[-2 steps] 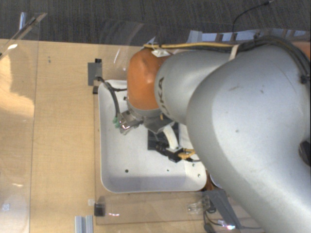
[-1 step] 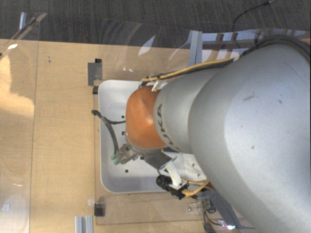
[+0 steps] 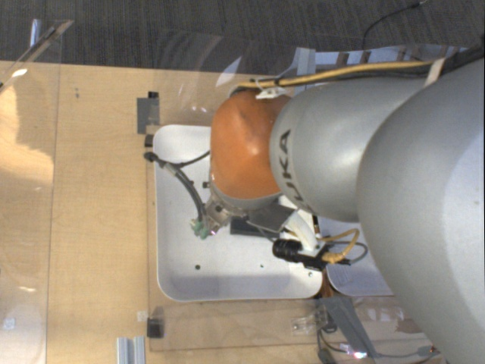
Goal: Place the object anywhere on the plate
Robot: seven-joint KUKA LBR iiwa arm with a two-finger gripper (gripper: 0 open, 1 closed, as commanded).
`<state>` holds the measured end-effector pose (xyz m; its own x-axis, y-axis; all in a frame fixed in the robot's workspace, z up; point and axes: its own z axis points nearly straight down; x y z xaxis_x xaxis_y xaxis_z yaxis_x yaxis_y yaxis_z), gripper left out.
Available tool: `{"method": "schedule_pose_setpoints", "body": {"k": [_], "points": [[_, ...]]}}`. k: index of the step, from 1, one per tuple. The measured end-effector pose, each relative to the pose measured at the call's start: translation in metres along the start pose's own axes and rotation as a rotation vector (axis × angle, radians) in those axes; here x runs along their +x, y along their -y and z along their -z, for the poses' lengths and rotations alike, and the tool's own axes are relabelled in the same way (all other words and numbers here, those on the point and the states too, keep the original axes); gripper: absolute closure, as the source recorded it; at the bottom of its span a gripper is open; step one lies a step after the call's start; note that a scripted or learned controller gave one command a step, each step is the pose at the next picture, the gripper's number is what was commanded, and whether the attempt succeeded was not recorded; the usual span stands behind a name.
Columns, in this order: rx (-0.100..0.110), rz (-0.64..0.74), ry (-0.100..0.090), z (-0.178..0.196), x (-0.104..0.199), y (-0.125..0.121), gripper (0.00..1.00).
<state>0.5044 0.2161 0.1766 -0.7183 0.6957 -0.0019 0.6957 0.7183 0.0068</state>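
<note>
The arm (image 3: 364, 158), grey with an orange band (image 3: 242, 154), reaches in from the right and covers most of the left white bin (image 3: 178, 279) on the wooden surface (image 3: 83, 203). The claw (image 3: 216, 220) sits below the orange band, largely hidden; its opening cannot be determined. A small green item (image 3: 201, 231), possibly the task object, lies just beside it on the bin floor.

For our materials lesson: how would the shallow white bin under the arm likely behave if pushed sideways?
The white bin looks like thin moulded plastic, so it is probably light. Being broad and shallow, it seems unlikely to tip. The black brackets at its corners may stop it sliding on the bench.
</note>
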Motion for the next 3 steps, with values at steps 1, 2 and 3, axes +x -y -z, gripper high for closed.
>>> {"method": "schedule_pose_setpoints", "body": {"k": [1, 2, 3], "points": [[-0.001, 0.375, 0.002, 0.047, -0.066, -0.017, 1.00], [-0.003, 0.055, 0.002, 0.084, -0.054, -0.068, 1.00], [0.000, -0.193, 0.002, 0.084, -0.110, -0.112, 1.00]]}}
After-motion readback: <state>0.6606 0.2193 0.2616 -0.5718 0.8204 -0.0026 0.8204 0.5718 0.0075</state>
